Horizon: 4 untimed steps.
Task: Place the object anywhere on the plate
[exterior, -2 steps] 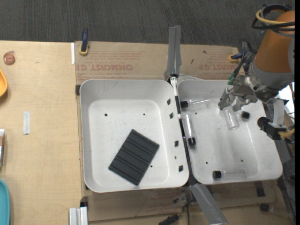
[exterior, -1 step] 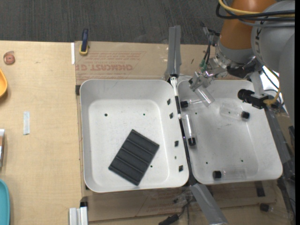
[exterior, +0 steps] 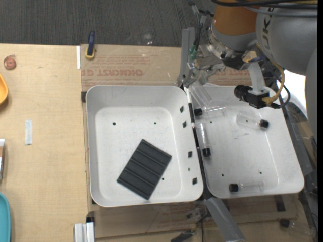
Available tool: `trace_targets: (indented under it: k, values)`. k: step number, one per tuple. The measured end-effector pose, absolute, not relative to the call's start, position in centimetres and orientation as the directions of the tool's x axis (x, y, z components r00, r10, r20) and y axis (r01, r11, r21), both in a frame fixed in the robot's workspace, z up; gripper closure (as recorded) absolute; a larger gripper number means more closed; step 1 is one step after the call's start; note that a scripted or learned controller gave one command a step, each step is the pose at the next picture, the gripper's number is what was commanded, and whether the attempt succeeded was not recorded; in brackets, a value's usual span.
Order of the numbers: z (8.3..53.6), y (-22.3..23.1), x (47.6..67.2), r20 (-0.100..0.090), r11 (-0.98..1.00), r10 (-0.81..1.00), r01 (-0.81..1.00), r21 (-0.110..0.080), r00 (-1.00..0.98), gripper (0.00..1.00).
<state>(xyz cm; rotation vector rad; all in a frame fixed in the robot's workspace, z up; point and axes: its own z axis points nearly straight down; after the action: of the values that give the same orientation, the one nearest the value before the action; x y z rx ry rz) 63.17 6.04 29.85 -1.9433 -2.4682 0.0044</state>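
Observation:
A black ribbed rectangular plate (exterior: 145, 168) lies flat and turned at a slant in the lower middle of the left bin (exterior: 101, 135). In the right bin (exterior: 282, 155) lie clear, see-through pieces with small black ends: one near the back right (exterior: 251, 120), one along the left wall (exterior: 203, 141) and one at the front (exterior: 242, 187). My gripper (exterior: 192, 79) hangs under the orange-banded wrist (exterior: 237, 14), over the back end of the divide between the two bins, well away from the plate. Nothing shows clearly in it.
The bins sit on a brown cardboard sheet (exterior: 131, 67) on a tan bench. A blue-and-yellow clamp (exterior: 90, 44) stands at the cardboard's back left corner. A black cable fitting (exterior: 252, 96) hangs off the arm above the right bin's back edge.

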Motion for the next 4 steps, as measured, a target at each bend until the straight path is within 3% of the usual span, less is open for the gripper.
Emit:
trace_targets:
  k: [1,2,3,4]
  values:
    - [32.4,13.5,63.3,-0.002,0.644,0.765,0.765,0.0,-0.644,1.0]
    - [31.6,18.5,64.3,-0.002,0.819,0.573,0.573,0.0,-0.819,1.0]
    - [40.3,22.4,61.3,-0.003,0.999,0.048,0.048,0.001,-0.999,1.0]
    - [41.2,22.2,61.5,-0.006,0.999,0.055,0.055,0.002,-0.998,1.0]
